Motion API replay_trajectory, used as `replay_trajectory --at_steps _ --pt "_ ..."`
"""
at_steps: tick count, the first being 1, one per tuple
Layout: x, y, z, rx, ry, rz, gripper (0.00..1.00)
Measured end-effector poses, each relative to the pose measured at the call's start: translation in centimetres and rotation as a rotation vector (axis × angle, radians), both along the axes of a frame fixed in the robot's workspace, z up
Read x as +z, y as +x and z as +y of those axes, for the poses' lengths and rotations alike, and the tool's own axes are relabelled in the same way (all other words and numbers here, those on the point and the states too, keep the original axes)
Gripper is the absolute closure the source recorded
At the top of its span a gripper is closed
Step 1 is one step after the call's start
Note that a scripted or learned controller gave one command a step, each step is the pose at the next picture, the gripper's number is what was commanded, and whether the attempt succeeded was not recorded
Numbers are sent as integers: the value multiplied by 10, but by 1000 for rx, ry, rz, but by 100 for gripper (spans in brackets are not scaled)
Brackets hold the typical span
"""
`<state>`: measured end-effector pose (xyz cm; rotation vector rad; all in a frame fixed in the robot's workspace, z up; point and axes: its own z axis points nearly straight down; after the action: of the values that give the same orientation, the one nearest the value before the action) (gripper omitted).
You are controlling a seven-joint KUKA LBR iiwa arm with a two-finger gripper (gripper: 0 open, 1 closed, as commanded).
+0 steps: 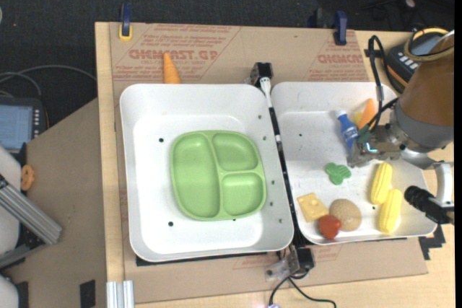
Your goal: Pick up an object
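Over right bin [310, 119], arm [426, 94] lowered

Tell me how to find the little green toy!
Look in the right white bin, the one with the play food. Near its middle, just below the gripper and the blue bottle, lies the green toy. It is the one green piece there; its neighbours are yellow corn cobs, a yellow cheese wedge and a red tomato.

White bins [144, 155] — one with a pale green plate [216, 174], the other with yellow corn [380, 182] and a red tomato [329, 227].
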<state>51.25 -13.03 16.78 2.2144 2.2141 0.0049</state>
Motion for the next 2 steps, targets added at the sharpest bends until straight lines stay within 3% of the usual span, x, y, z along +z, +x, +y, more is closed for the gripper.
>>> replay_trajectory --at_steps 1,2 --pt "-4 -3 2 0 4 10 0" --pt "-86 -26 12 -1 6 12 0"
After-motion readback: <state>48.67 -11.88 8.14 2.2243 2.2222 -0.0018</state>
